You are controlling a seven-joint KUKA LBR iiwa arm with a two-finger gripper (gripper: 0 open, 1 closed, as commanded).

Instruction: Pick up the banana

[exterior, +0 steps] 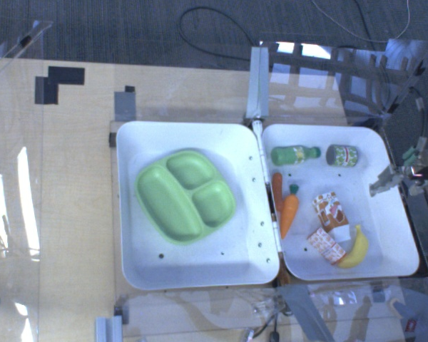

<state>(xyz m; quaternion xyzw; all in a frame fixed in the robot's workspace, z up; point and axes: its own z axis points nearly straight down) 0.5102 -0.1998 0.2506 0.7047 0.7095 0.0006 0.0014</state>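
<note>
I am just starting: the banana (354,248) is lying in the lower right of the right bin (385,191), touching a small box (325,246). My claw (406,175) is waiting at the right edge of the frame, and I cannot tell if it is wide or narrow. Next I think I need to swing it down over the banana. The banana looks smooth, yellow and curved; the box looks flat and papery.

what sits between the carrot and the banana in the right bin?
Camera view: two small cartons. One lies above the other, which touches the banana. Bare bin floor separates them from the carrot.
</note>
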